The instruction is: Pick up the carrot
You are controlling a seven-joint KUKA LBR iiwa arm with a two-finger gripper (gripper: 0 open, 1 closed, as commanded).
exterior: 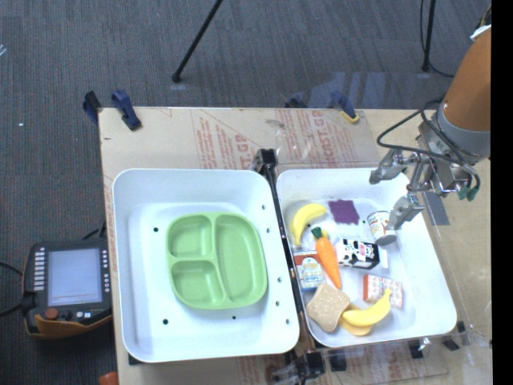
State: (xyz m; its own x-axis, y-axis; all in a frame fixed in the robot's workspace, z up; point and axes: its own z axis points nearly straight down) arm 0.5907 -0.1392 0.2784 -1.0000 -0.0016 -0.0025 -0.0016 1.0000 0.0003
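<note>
Claw: the claw (390, 203) is hanging over the right bin's (437, 283) far right part, its two fingers spread apart with nothing between them; one tip is sitting near the back wall, the other just above a small can (377, 222).
Carrot: the carrot (326, 259) is lying in the middle of that bin, green top pointing to the back, well left of the claw.
Crowding: a banana (304, 218) is lying just behind the carrot's top, a small black-and-white carton (357, 253) is sitting right beside it on the right, a white packet (309, 272) is touching it on the left, and a slice of bread (328, 307) is lying at its tip.
Risk: I judge that the spread fingers, coming down around the carrot, are likely to land on the carton or the packet and pinch the wrong thing.
Slip: the carrot is tapering and smooth, so a grip near the thin end is likely to squeeze it out.
Left bin: a green divided plate (216, 261) is sitting there, apart from all this.
</note>
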